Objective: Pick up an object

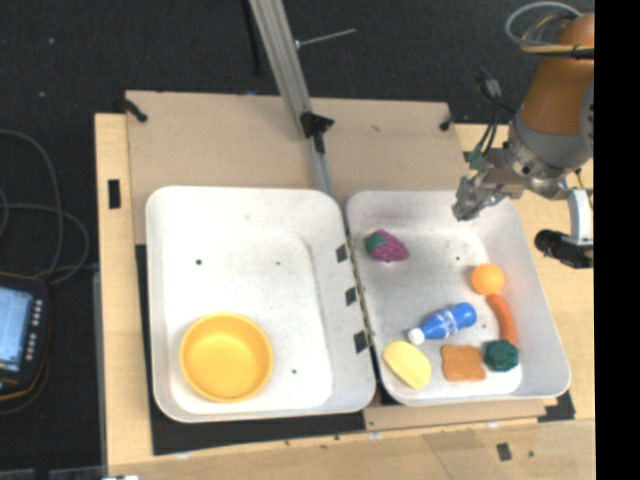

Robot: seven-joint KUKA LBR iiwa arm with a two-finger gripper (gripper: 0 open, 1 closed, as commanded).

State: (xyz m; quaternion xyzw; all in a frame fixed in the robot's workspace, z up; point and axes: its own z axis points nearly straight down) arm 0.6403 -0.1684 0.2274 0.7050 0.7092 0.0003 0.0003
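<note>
The tabletop carries two shallow white bins set side by side, their inner edges touching.

Left bin: one yellow bowl sits upright in the near left corner. The remaining floor of this bin shows small dark specks.

Right bin: seven items lie on its floor.
- A purple grape-like object with a green top lies near the far left area, well apart from the others.
- An orange ball rests near the right wall.
- An orange carrot-shaped piece lies just below the ball, running toward the near edge.
- A blue bottle with a white cap lies on its side, cap pointing toward the near left.
- A yellow lemon-shaped piece lies at the near left corner, just beside the bottle cap.
- A tan bread-like slab lies between the lemon-shaped piece and a dark green object, which sits at the lower end of the carrot-shaped piece.

The arm enters from the right. Its end effector hangs over the far right part of the right bin (near the rim), well apart from every item. Nothing is visible between its fingers; whether they stand apart or together cannot be told at this resolution.

A slanted metal pole rises from behind the bins.
</note>
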